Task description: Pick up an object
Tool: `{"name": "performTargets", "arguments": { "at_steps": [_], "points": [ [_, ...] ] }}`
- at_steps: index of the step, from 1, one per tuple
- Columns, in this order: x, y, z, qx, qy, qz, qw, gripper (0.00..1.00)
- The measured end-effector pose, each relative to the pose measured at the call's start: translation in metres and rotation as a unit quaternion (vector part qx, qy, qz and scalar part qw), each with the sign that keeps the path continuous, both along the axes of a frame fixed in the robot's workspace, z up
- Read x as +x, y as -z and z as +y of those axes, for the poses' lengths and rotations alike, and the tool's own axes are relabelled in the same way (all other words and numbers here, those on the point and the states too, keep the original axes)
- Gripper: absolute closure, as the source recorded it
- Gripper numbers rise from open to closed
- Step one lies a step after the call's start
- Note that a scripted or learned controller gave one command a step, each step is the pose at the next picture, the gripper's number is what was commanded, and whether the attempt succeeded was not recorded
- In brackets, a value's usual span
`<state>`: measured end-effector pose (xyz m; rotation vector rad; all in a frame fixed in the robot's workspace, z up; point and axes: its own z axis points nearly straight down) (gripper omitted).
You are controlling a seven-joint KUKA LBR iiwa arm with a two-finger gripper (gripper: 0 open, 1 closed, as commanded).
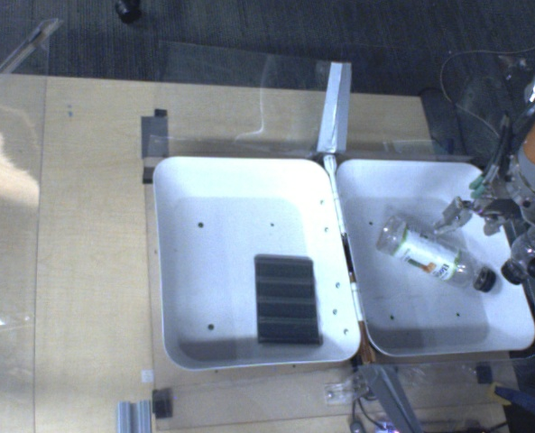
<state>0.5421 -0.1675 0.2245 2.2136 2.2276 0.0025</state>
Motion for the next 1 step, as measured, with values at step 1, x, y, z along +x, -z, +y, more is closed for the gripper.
{"name": "performTargets", "arguments": {
  "at_steps": [1],
  "points": [
    [0.0200, 0.1297, 0.0267, -0.0003, 0.000, -0.002, 1.0000, 0.00]
  ]
}}
